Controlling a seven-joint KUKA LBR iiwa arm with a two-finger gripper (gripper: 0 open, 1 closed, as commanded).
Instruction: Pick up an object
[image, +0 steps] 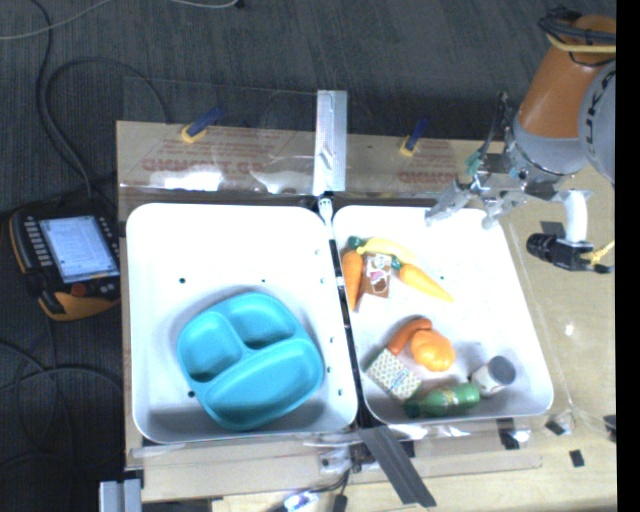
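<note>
The gripper (468, 203) hangs over the far edge of the right bin (520, 300), fingers spread apart with nothing between them; the arm (560, 95) above it is cut off by the upper right corner of the view.

Left to right: a tablet-like controller (70, 250) lies on the floor beside the bench. The left bin (160, 260) holds a blue divided plate (250, 355), set toward its near side. In the right bin, an orange carrot (352, 278) lies along the left wall, touching a small red-and-white packet (378, 276). A banana (385, 246) curves just behind the packet, and a second carrot (425, 282) points right from it. Nearer the front sit a checkered packet (394, 374), an orange fruit (432, 351) partly covering a darker orange thing (408, 332) that is hard to make out, a green bottle (445, 400) on its side, and what may be a small grey cup (495, 373).
</note>
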